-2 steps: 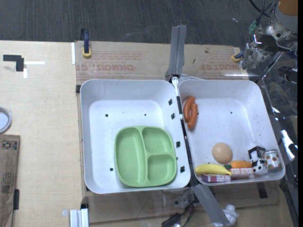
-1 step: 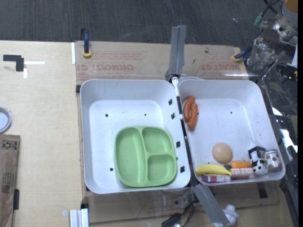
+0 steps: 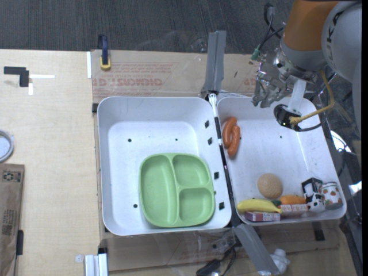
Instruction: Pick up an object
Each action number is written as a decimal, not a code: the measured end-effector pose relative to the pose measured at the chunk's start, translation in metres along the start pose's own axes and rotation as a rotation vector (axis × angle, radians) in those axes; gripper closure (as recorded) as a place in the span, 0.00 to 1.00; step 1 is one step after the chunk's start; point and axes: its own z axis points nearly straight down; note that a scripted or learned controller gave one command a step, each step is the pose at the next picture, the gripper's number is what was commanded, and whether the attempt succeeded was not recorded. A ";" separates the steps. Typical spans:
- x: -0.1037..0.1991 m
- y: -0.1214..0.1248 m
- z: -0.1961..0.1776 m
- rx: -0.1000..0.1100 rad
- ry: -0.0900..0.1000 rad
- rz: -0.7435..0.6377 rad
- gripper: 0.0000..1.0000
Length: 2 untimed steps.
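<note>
The gripper (image 3: pixel 268 94) hangs above the far edge of the right bin (image 3: pixel 322 154), nothing between its fingers; whether they are parted or closed cannot be told. The likeliest target, the sausage (image 3: pixel 231 135), lies alone near the bin's left wall. The bun (image 3: pixel 269 185), banana (image 3: pixel 259 205) and carrot (image 3: pixel 292 200) crowd the near corner. A sound approach probably descends squarely over the sausage's middle, clear of the wall. The left bin holds a green tray (image 3: pixel 176 190).
</note>
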 end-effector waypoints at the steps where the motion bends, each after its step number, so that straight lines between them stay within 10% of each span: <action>1: -0.136 0.005 -0.015 0.001 0.000 0.019 1.00; 2: -0.188 -0.046 -0.035 0.001 0.002 -0.010 1.00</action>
